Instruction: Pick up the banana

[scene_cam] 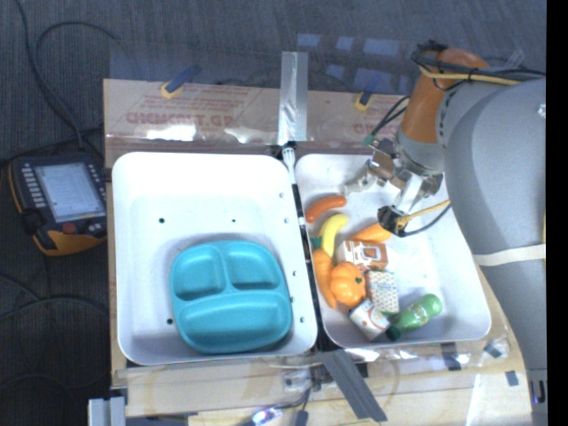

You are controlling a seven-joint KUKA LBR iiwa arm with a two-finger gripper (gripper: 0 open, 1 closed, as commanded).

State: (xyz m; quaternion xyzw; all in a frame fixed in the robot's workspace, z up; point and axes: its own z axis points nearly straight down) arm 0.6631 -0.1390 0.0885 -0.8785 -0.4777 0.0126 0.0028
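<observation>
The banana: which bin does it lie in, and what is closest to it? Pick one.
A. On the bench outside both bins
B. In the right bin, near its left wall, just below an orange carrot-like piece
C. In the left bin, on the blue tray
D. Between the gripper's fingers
B. The banana lies in the right bin near its left wall, just below the orange carrot-like piece.

A single fixed camera looks down on the bench from above at a slant, far enough off to take in both white bins whole: the left bin (133,238) and the right bin (461,300). Dark floor shows along the far and left edges, and the arm (497,176) enters from the right side.
</observation>
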